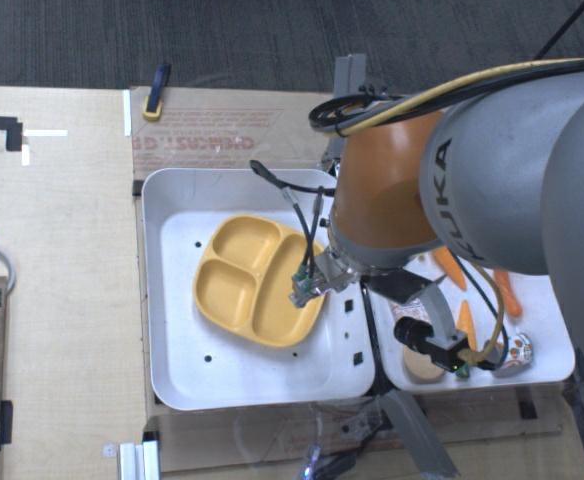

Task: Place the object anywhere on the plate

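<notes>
Camera view: end effector (307, 284) hovers at yellow plate's (240, 283) right edge.

Dark grey carpet floor (172, 18) along top. Light wood tabletop (52, 268) at left; brown cardboard sheet (232, 133) beneath the bins. Even, diffuse lighting.

Divided yellow plate (248, 286): smooth moulded plastic with a soft satin sheen. White bin (172, 368) holding the plate: smooth, semi-gloss plastic. Bench top (62, 268) left of the plate: pale wood grain, matt. Brown sheet (222, 138) behind the plate: matt cardboard. Arm (512, 168) right of the plate: smooth painted grey shell, glossy orange band (382, 188).
</notes>
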